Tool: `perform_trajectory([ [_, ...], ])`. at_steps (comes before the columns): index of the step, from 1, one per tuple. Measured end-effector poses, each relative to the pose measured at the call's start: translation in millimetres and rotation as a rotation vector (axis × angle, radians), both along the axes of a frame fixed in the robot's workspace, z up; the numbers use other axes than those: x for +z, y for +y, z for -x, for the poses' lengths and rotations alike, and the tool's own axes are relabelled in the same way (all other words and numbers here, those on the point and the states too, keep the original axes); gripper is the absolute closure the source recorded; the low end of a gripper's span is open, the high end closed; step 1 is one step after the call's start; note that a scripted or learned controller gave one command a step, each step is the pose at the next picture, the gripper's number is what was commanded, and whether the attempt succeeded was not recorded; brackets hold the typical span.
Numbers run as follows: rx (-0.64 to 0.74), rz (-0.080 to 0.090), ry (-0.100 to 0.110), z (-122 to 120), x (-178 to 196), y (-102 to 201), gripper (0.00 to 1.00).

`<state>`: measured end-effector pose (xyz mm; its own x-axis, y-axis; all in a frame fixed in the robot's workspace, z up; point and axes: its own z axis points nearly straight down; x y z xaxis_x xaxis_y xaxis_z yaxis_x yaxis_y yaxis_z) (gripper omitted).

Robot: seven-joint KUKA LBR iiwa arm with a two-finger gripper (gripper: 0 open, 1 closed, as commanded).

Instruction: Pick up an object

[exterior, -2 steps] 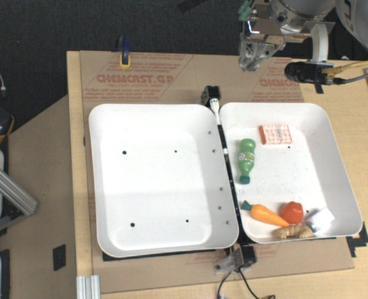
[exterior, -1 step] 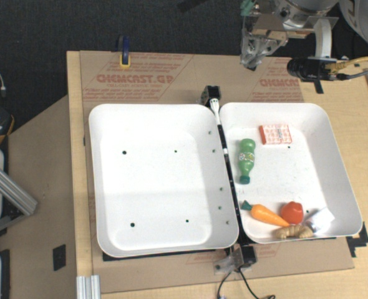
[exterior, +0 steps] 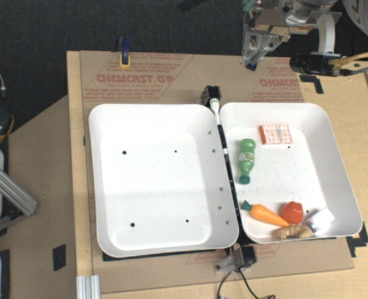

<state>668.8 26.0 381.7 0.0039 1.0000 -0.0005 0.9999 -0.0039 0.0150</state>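
gripper above the table, beyond the right bin. that bin holds a green bottle, red-patterned box, carrot, tomato.

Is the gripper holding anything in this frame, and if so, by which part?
Nothing is held. The gripper hangs above the bench beyond the right bin, with nothing between its fingers.

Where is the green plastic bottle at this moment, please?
The green plastic bottle lies in the right white bin, near its left wall, left of the pink patterned box and above the orange toy carrot.
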Motion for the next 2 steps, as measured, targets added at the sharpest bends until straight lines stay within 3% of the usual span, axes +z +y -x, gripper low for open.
perform_trajectory([
  [2, -0.001, 0.000, -0.007, -1.1, 21.1, 0.0, 1.00],
])
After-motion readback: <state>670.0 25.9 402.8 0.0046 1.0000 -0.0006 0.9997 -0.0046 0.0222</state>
